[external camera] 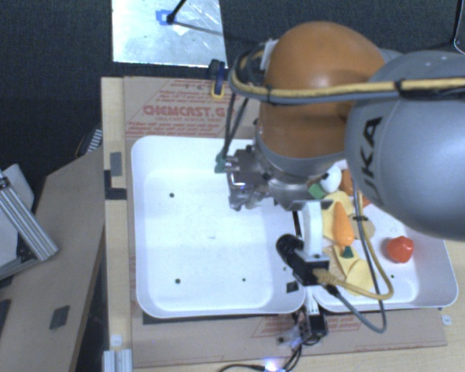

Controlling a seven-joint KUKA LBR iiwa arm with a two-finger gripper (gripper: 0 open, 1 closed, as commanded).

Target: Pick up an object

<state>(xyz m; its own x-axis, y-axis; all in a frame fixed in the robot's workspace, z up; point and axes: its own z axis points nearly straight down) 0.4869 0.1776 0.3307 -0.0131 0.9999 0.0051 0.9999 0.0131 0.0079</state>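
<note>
The step in hand looks like the approach, with nothing picked up yet. The things to choose from sit together in the right bin (430,281), and the clearest of them is an orange carrot (341,223) standing out against the white floor. A red tomato (401,248) lies to the right of the carrot and a little lower, apart from it. A flat yellow piece (358,271) lies just under the carrot, touching or nearly touching it. A small white and green piece (326,183) sits above the carrot, half hidden by the arm.

The gripper (246,186) hangs to the left of the carrot, on the side of the left bin (194,239), and the bulky wrist above covers most of it. I cannot tell whether it is spread or pressed together, and nothing can be seen held in it.

To my mind the next move calls for a shift toward the carrot's side before any descent, then a straight drop onto one piece. The tomato stands alone and may be the easier target. The carrot and the yellow piece lie so close that a grasp there could catch both or push one aside
</note>
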